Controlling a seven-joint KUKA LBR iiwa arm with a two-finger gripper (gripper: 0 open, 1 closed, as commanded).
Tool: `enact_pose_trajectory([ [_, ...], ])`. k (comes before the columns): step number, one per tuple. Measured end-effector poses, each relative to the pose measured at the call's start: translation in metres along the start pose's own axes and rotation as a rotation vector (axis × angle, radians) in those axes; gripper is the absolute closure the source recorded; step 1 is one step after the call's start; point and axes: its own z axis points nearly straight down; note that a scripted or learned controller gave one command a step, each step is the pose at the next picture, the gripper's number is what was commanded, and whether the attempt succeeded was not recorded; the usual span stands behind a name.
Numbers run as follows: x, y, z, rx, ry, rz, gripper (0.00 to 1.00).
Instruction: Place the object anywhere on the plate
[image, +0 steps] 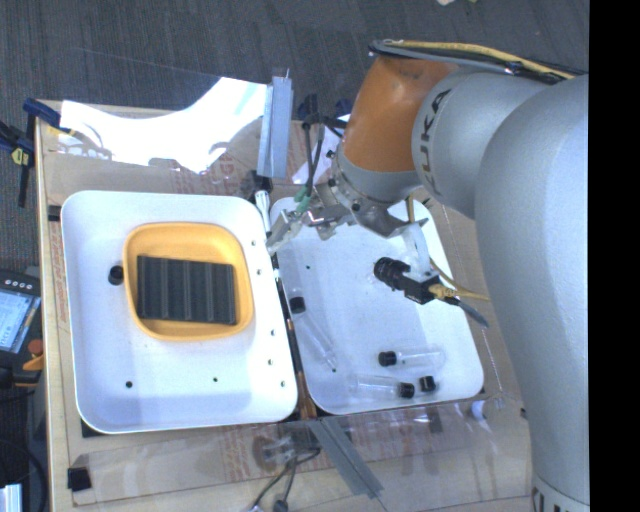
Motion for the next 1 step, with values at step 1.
enact_pose_trajectory([
  [1,0.0522,0.0443,0.024,-0.002,0.0,0.11,0.0],
])
